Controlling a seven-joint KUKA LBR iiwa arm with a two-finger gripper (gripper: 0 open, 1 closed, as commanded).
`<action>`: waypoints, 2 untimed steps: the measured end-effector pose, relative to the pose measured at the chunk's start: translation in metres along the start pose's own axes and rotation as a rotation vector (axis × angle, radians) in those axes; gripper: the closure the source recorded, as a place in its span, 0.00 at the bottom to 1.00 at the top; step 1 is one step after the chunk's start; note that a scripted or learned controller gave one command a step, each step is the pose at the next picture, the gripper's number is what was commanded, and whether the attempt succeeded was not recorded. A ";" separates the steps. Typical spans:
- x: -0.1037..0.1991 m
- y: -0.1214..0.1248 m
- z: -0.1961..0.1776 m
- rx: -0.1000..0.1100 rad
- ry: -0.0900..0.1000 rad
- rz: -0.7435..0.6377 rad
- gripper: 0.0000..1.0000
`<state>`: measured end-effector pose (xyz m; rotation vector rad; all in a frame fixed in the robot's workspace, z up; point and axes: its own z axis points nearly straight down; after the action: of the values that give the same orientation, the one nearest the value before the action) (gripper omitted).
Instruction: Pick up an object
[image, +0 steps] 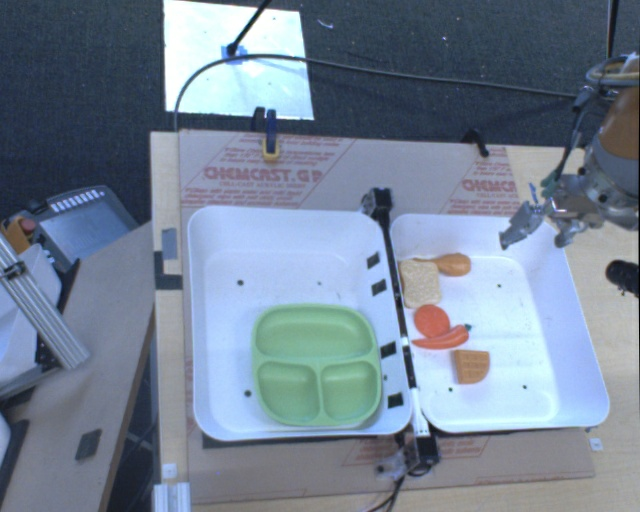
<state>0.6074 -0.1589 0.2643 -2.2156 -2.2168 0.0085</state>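
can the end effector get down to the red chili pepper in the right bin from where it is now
Probably yes. The end effector sits at the right bin's far corner, with nothing above the red chili pepper. The catch: the round red piece touches it and the orange wedge lies close by.

A tan wooden bench (165, 300) is carrying a clear sheet printed with red lettering (300, 165), and two shallow white bins are sitting side by side on that sheet. The left bin (230, 260) and the right bin (560, 340) are touching along a black-clipped seam (395, 320) running down the middle. A yellow and blue clamp (270, 135) is gripping the sheet's far edge.
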 end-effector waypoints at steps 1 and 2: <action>0.000 0.002 -0.007 -0.011 -0.002 -0.002 0.00; 0.004 -0.005 0.052 -0.007 -0.001 -0.001 0.00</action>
<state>0.6021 -0.1549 0.2122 -2.2188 -2.2212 0.0019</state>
